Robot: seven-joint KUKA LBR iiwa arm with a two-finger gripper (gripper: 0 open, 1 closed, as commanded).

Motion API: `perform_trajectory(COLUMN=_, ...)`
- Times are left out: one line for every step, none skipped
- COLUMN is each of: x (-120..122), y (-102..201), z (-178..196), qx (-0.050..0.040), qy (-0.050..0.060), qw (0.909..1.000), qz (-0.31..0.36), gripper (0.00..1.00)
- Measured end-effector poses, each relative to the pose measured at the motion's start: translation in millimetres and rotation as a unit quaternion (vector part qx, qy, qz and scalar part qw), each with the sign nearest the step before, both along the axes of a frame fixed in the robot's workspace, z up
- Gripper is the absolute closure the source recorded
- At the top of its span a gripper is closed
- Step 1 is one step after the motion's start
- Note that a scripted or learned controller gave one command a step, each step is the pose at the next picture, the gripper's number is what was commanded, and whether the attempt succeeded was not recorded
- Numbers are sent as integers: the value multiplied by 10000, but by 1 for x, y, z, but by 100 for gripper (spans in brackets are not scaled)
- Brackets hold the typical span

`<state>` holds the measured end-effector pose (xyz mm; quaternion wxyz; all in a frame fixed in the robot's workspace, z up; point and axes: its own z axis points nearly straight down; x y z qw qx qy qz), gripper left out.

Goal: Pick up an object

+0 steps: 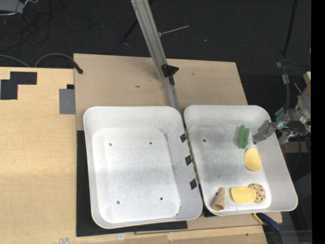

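The right bin [223, 118] holds several small items. A green block [244, 136] stands near its right wall, with a yellow oval piece [252, 159] just below it. Toward the front lie a flat yellow piece [242, 194], a round cookie [257, 192] touching it, and a tan cone [219, 199]. My gripper [265, 131] reaches in over the bin's right rim, just right of the green block and slightly above the yellow oval piece. Nothing shows in its grasp.
The left bin [133, 164] sits beside the right one, joined by dark clips [188, 159]. A slanted metal rail [152, 39] rises behind the bins. A yellow and blue object [264, 219] lies outside the front rim of the right bin.
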<state>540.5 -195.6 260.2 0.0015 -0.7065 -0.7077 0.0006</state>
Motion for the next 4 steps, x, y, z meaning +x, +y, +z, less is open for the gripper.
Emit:
perform_trajectory(x=0, y=0, z=0, qx=0, qy=-2, qw=10000, qz=-10, gripper=0)
perform_trajectory(x=1, y=3, z=-43, qx=5, qy=19, qw=10000, qz=-8, gripper=0)
perform_trajectory(x=-2, y=0, z=-88, qx=6, qy=23, qw=10000, qz=-9, gripper=0)
perform_trajectory(x=-3, y=3, z=-152, qx=11, qy=32, qw=10000, qz=-14, gripper=0)
